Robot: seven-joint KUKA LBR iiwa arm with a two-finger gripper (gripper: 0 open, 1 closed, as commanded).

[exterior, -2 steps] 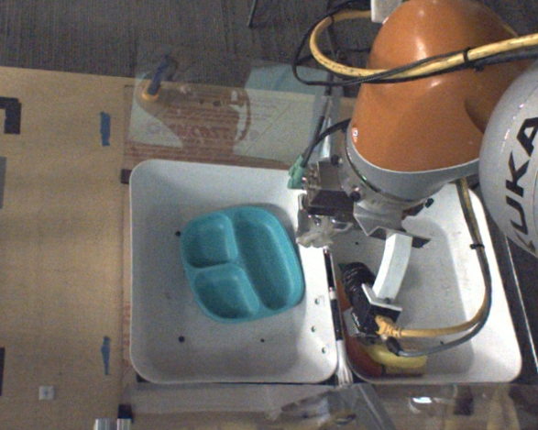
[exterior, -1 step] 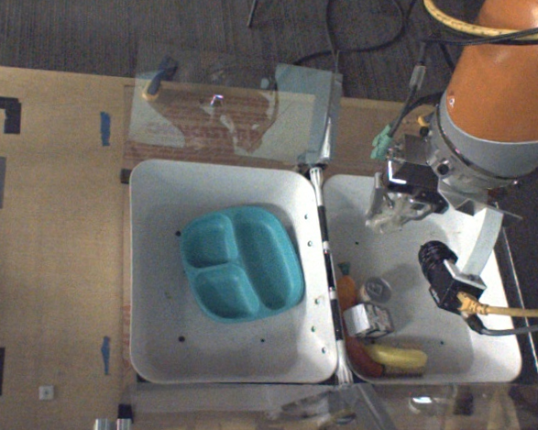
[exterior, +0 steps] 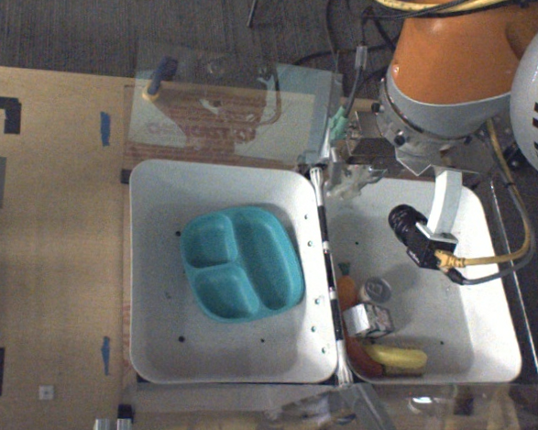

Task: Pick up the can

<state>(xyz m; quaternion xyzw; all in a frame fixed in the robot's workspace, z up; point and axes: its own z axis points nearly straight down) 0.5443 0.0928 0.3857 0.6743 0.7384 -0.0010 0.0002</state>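
Arm overhead, can below fingers

Two bins sit side by side on the bench: the left bin holds a divided plate near its middle, and the right bin holds the smaller things. In the right bin's near left corner, a can stands just behind a second can lying on its side, with a banana in front of both. The gripper hangs over the right bin's far left corner, close to the divide between the bins, well behind the cans.
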